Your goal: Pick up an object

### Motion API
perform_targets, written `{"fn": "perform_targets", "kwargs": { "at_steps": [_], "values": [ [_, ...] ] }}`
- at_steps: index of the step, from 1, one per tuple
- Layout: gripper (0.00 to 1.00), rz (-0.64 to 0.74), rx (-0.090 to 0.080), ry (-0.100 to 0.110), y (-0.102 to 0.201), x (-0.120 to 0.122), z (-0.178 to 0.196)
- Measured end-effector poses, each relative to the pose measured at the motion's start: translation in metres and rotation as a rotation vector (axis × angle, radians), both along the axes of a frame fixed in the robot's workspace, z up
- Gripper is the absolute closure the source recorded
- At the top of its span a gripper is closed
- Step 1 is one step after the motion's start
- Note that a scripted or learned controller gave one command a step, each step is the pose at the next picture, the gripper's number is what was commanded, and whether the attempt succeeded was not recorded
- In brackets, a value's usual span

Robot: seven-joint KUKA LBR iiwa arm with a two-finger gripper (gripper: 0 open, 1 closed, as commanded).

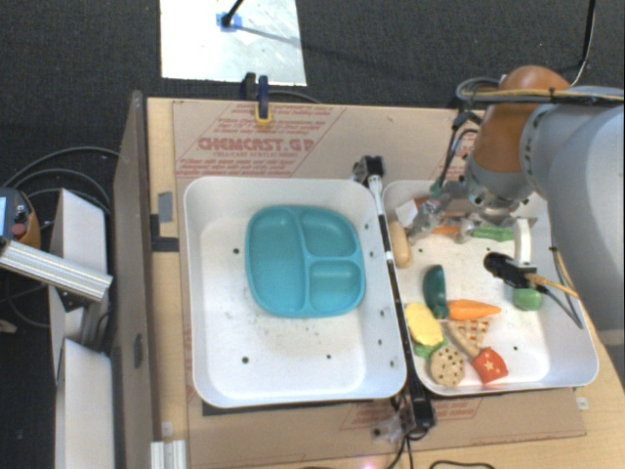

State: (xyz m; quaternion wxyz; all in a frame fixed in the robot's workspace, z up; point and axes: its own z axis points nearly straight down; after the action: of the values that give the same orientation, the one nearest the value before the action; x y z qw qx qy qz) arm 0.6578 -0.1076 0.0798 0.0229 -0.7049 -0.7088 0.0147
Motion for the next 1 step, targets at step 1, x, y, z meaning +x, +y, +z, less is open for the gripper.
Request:
{"fn": "perform_targets", "kwargs": {
  "at_steps": [1],
  "values": [
    [0.0, 0.0, -0.005, 0.002, 0.0012, 0.0003, -0.0001]
  ]
}}
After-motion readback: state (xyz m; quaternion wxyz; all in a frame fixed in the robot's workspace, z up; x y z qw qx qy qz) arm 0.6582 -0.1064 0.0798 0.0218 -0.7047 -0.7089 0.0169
